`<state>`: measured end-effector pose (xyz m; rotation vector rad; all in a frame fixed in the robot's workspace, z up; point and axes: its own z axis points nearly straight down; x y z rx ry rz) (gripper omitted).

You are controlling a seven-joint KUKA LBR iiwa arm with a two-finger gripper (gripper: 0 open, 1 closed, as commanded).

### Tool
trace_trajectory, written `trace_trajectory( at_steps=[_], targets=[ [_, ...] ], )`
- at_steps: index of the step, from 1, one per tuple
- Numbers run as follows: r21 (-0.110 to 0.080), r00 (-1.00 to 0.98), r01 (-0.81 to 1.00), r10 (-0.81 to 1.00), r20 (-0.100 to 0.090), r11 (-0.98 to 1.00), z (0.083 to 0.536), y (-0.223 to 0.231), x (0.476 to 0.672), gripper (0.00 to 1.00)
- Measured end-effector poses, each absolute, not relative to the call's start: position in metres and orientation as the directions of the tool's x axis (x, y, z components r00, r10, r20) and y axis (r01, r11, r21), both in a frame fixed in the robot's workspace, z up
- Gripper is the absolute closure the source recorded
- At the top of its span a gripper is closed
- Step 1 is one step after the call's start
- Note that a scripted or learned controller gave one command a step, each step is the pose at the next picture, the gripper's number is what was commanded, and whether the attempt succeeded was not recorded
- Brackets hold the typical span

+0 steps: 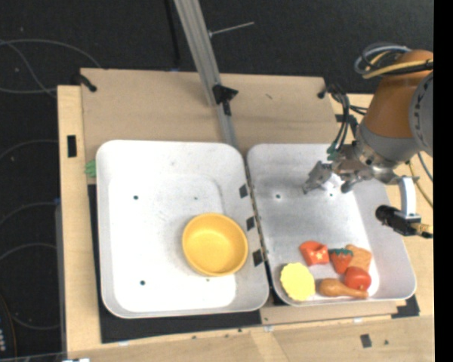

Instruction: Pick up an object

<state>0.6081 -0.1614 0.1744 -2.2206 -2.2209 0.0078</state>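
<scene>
The grey arm with its orange band is reaching in from the right of the frame, and its two-finger gripper (pixel 331 181) is hanging over the upper part of the shallow white right-hand bin (pixel 287 164). The fingers are looking spread apart, one to the left and one to the right, with nothing between them.

The candidates for picking are lying clustered in the lower right of that bin, well apart from the gripper: a flat round pale yellow piece (pixel 297 280), a small red pepper-like toy (pixel 313 253), a red and green strawberry-like piece (pixel 340 259), a round red tomato-like piece (pixel 357 278), an orange-brown bread-like piece (pixel 360 256) behind it, and a tan drumstick-shaped piece (pixel 340 287) along the bottom edge. A yellow plastic bowl (pixel 214 243) is sitting in the white left-hand bin (pixel 136 172), towards its lower right.

In my judgement the arm is standing at the approach stage. To do it well, it should be travelling down the frame towards the cluster and choosing a piece with free sides; the yellow round piece or the red pepper-like toy at the left of the group seem easiest, since the others are touching or crowded. The fingers should be straddling the piece before closing, and descending low enough without pushing neighbours against the bin wall.
</scene>
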Motion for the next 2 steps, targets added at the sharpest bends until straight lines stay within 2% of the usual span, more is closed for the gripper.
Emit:
trace_trajectory(
  at_steps=[1, 2],
  targets=[
    [-0.004, 0.002, 1.0, 1.0, -0.003, -0.002, 0.12, -0.173, 0.611, 0.0],
    [-0.002, 0.004, 1.0, 1.0, -0.005, -0.004, 0.1, -0.175, 0.61, 0.0]
  ],
)
